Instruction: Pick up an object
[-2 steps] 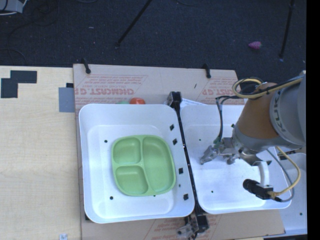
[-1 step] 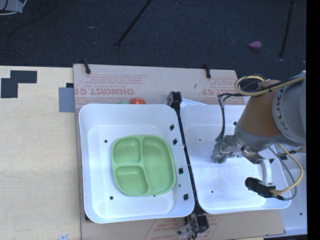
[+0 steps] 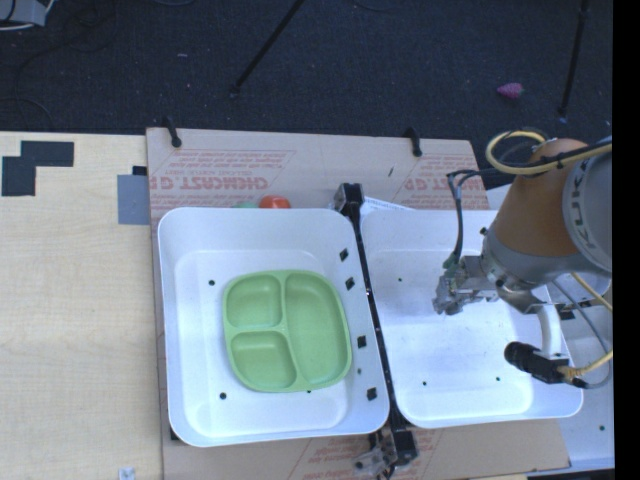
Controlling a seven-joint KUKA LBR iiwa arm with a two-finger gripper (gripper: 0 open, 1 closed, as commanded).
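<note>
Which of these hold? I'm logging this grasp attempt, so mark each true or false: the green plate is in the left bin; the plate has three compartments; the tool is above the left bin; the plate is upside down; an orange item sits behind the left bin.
1. The green plate lies in the left bin: true.
2. The plate has three compartments: true.
3. The tool is above the left bin: false, it is over the right bin.
4. The plate is upside down: false, its compartments face up.
5. An orange item sits behind the left bin: true.
</note>
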